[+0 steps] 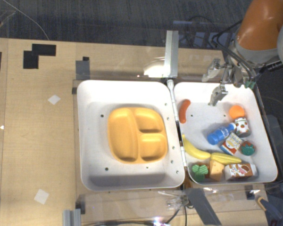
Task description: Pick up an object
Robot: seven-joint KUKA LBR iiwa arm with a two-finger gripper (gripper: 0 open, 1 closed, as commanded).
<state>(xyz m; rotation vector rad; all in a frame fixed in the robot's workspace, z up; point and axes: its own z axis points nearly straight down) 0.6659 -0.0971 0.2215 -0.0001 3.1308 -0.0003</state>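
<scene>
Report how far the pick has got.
Nothing looks done yet: the gripper hangs over the top of the right bin with nothing between its fingers. In hand: the approach. Left: descend, close on something such as the sausage or blue bottle, and lift. The yellow tray sits in the left bin.

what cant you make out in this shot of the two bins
- Hand: camera view, small and seen from above, so open or shut is unclear.
- Arm: cut off by the right edge.
- Carton and bottle: labels too small to read.
- Banana: one end partly covered by the yellow wedge.
</scene>
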